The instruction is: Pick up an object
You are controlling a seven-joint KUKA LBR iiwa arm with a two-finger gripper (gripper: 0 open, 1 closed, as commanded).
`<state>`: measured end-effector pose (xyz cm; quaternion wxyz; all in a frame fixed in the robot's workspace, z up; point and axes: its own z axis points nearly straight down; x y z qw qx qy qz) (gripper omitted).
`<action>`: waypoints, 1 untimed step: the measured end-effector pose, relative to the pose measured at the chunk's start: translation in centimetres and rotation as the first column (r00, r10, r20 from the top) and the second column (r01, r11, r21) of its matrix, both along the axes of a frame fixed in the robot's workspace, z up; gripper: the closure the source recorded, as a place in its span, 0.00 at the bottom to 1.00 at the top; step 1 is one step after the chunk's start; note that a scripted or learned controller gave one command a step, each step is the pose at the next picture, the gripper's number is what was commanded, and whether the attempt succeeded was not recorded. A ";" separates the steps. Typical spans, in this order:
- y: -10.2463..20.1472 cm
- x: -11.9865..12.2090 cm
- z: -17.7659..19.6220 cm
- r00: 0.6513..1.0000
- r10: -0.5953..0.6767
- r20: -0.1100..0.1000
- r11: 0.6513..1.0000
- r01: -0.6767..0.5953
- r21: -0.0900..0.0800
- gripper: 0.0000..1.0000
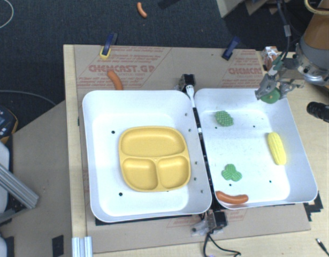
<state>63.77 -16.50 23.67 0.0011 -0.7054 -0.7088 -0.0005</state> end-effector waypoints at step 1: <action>4.7 -2.5 -0.1 1.000 -0.001 -0.003 1.000 0.001 0.000 1.00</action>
